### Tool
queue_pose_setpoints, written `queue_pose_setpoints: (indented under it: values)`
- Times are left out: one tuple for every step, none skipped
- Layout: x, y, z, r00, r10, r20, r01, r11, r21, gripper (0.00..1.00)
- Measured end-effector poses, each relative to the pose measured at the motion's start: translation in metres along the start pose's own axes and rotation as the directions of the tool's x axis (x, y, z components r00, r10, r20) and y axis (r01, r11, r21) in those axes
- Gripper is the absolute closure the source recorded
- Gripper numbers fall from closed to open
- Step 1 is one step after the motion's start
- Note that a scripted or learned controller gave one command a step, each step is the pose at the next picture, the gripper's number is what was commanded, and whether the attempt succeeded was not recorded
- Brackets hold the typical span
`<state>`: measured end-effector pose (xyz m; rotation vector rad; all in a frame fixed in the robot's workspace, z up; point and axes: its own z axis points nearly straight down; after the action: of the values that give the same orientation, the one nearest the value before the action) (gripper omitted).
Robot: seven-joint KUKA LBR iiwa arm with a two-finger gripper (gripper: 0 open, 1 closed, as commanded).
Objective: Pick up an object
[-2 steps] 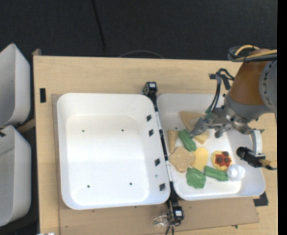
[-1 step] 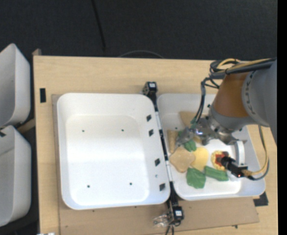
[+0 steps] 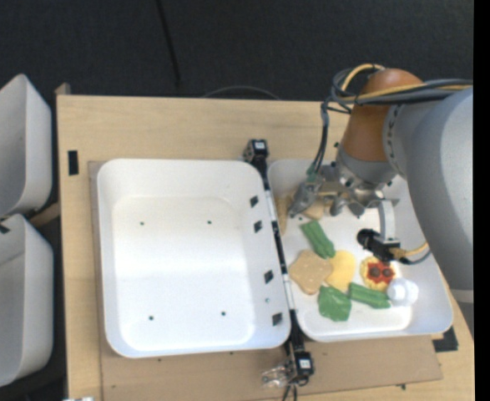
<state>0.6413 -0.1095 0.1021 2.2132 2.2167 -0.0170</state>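
Two shallow white bins sit side by side on a pale wooden bench (image 3: 178,124) against a dark floor; the left bin (image 3: 186,257) has nothing the arm is working on, while the right bin (image 3: 428,307) carries a small heap of toy food. The gripper (image 3: 338,197) hangs over the upper part of the right bin, under the orange band of the wrist, and the objects lie below it in the view, toward the bin's near edge. Closest is a green pod-shaped piece (image 3: 318,239), just beneath the gripper, its long axis running diagonally from upper left to lower right. Beyond it come a tan bread-like slice (image 3: 308,271), a yellow piece (image 3: 341,269), a darker green lump (image 3: 334,305) and a red-and-yellow item (image 3: 378,272) near the right wall. The gripper's mechanism is a tangle of grey parts from this angle, so how far it is open cannot be told; nothing is visibly held. Judging by position, the green pod is the likeliest target, and a short descent toward it would be needed.
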Motion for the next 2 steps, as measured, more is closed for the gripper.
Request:
queue_pose_setpoints:
  values:
    - [0.0017, 0.0393, 0.0053, 1.0, 0.012, -0.01, -0.012, 0.999, 0.048, 0.0]
    - [0.0079, 0.0332, 0.0053, 1.0, 0.009, -0.012, -0.009, 1.0, 0.028, 0.0]
